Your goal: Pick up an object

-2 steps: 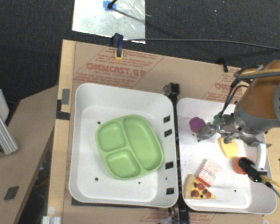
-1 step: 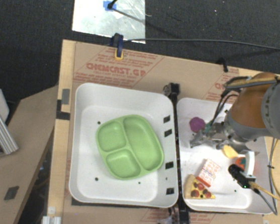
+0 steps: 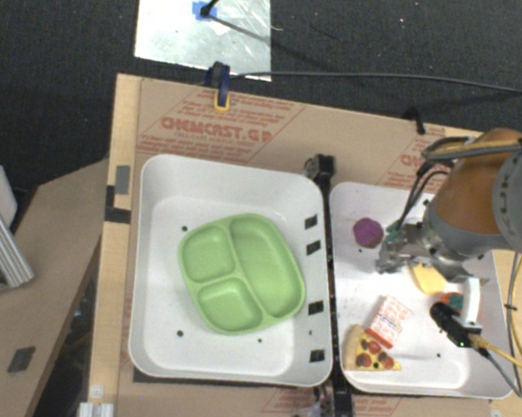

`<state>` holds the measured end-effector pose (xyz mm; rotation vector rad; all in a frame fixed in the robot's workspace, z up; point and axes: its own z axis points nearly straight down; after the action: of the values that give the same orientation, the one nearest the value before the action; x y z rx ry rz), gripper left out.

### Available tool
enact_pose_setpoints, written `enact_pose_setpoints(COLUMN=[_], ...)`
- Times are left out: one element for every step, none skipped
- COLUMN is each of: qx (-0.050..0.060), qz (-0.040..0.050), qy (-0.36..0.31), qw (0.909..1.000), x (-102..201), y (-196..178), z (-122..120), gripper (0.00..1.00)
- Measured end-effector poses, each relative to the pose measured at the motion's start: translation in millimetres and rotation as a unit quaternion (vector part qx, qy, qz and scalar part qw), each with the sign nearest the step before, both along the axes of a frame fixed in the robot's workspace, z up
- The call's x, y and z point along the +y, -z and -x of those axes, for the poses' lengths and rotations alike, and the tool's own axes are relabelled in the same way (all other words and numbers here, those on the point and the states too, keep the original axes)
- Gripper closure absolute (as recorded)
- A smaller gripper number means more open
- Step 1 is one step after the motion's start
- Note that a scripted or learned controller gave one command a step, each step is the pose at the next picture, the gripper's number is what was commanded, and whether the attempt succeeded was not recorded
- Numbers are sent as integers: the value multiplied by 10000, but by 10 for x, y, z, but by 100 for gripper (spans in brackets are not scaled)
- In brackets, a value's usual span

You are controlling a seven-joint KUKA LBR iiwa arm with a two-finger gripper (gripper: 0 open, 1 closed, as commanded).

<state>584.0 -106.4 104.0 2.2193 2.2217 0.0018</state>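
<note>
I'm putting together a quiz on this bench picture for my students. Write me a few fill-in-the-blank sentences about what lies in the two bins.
1. The green divided tray lies in the ____ bin as the camera sees it.
2. The tray has ____ compartments.
3. The small ball in the right bin is ____ in colour.
4. The toy pizza slice lies near the ____ edge of the right bin, below the small red and white box.

Missing words: left; three; purple; front

Green divided plate (image 3: 241, 272) in left bin (image 3: 158, 237), blue clamp (image 3: 220, 83), what looks like foil sheet (image 3: 172, 13)
</note>
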Motion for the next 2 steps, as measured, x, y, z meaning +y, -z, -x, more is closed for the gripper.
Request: enact_pose_setpoints(qx=[-30, -23], qz=[6, 5], qy=[-13, -13], qw=[10000, 10000], x=[-33, -65], y=[-633, -1089], z=[-67, -136], gripper=[100, 100])
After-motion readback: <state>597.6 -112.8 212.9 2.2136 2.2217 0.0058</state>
